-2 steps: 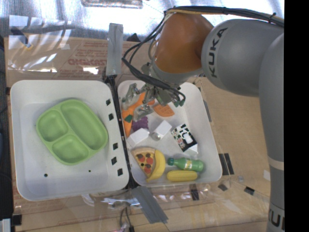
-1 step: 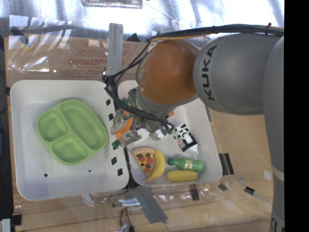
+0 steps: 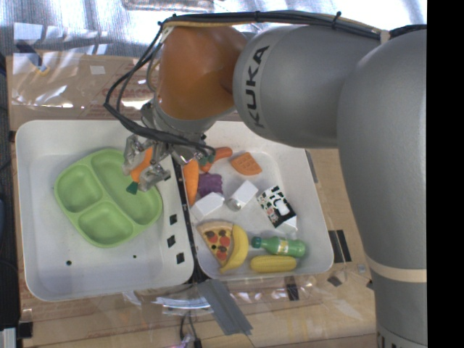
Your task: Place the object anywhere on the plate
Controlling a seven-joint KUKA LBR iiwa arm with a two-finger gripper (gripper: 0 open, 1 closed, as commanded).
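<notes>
A green divided plate [image 3: 101, 194] lies in the left bin. My gripper [image 3: 143, 165] hangs over the plate's right rim, shut on a small orange carrot [image 3: 138, 167] with a green top. The carrot is tilted, its green end pointing down toward the plate. The grey arm with its orange band reaches in from the right and hides the upper part of the right bin.
The right bin [image 3: 317, 216] holds a second carrot [image 3: 191, 181], a purple piece [image 3: 211, 184], an orange slab [image 3: 246, 165], white blocks [image 3: 243, 193], a black-and-white carton [image 3: 277, 207], a pizza slice [image 3: 215, 239], a banana [image 3: 272, 264] and a green bottle [image 3: 279, 246].
</notes>
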